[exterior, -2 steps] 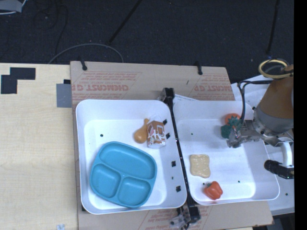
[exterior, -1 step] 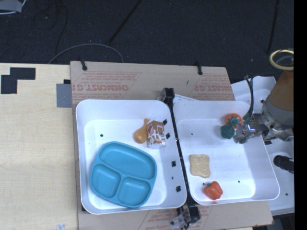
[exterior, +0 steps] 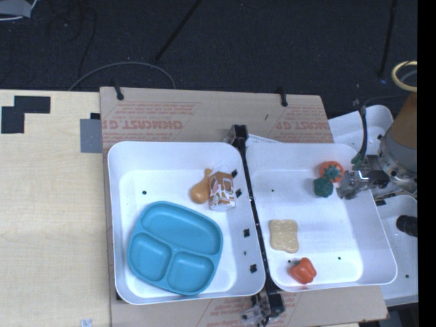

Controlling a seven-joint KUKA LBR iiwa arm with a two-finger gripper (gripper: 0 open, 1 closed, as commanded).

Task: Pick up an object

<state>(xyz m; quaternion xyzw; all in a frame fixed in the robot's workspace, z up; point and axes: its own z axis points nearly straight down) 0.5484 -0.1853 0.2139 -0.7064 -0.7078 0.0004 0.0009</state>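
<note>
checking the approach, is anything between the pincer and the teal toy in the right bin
Nothing visible does. The pincer sits at the right bin's far right side, right beside the teal toy, with bare bin floor between them. The orange toy lies just behind the teal one.

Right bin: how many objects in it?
4. Orange-and-teal toy and teal lump at far right by the gripper; beige slice centre-left; red pepper near front.

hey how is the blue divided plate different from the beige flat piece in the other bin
The blue divided plastic plate lies in the left white bin; the beige flat toy slice lies in the right white bin. The plate is far larger. The plate has raised rims and three compartments; the slice is a plain slab. Both lie flat on a bin floor.
</note>
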